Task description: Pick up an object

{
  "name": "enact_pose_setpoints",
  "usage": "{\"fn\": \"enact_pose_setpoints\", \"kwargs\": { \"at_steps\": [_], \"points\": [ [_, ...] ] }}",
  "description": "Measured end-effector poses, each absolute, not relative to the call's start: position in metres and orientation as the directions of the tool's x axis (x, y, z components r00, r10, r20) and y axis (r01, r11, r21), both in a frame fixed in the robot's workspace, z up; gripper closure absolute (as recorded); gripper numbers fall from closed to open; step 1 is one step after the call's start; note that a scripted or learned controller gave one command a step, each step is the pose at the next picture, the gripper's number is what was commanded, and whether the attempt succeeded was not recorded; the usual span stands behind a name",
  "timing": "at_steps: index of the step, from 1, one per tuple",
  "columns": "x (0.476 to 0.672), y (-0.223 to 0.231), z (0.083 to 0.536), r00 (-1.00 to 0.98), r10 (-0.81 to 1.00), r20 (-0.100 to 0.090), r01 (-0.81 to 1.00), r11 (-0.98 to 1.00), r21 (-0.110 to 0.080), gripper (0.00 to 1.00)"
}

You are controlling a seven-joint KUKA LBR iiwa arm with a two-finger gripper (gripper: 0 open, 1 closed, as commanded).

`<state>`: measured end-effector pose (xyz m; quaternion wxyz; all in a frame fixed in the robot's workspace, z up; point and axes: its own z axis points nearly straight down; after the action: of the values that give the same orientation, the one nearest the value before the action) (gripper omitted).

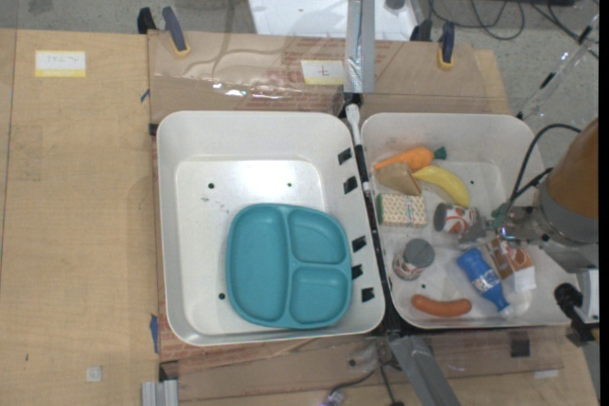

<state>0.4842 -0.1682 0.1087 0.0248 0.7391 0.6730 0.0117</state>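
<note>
The right bin (533,143) holds several small items. An orange carrot (409,157) and a yellow banana (445,183) lie at its back. Beside them are a tan wedge (400,181) and a pale cracker block (403,209). A small red-and-white can (455,220) lies on its side mid-bin, and a grey tin (414,257) stands in front of it. A blue bottle (481,279), a red-and-white packet (514,266) and a sausage (442,305) lie toward the front. My gripper (501,228) hangs low at the bin's right, just right of the small can and above the packet.
The left bin (181,204) holds a teal divided plate (288,266). A black-clipped wall (360,204) separates the two bins. The grey arm with its orange band (579,190) covers the right bin's right rim. Clamps and cardboard line the back edge.
</note>
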Motion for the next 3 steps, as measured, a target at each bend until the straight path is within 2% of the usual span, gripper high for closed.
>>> {"fn": "enact_pose_setpoints", "kwargs": {
  "at_steps": [1, 2, 3],
  "points": [
    [0.496, -0.126, 0.108, 0.057, 0.998, -0.020, 0.997, -0.056, 0.046, 0.00],
    [0.486, -0.162, 0.108, 0.090, 0.996, -0.005, 0.995, -0.090, 0.045, 0.00],
    [0.480, -0.151, 0.108, 0.084, 0.996, -0.018, 0.995, -0.083, 0.053, 0.00]
  ]
}}
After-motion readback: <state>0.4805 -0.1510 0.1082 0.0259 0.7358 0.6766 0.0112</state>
